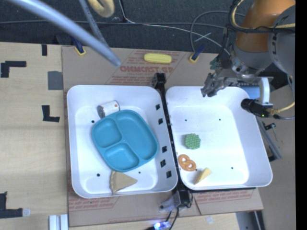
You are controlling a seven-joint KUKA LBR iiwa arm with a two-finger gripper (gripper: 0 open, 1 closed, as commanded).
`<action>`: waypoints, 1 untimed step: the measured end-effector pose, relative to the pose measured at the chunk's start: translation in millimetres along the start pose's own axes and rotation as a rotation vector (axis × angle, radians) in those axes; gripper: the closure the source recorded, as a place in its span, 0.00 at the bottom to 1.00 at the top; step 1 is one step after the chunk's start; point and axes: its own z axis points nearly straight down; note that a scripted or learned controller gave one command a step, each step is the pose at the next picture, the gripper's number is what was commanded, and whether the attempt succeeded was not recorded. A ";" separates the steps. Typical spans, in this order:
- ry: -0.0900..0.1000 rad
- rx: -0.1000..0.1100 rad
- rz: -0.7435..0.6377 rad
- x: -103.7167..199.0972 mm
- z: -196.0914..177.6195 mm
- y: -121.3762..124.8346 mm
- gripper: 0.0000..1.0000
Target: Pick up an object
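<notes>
The right bin holds a green bumpy ball, an orange pretzel and a pale yellow wedge, all in its near left part. My gripper hangs above the bin's far edge, well away from those pieces. Nothing shows between its fingers. The left bin holds a blue sectioned plate, a small white and red cup behind the plate, and a tan wedge in front of it.
A yellow banana-shaped toy lies on the cardboard behind the bins. A black divider runs between the bins. A grey pole crosses the upper left. Cables and a black fitting sit by the arm at right.
</notes>
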 end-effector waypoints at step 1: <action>-0.001 0.003 0.001 51.5 18.7 -6.7 1.00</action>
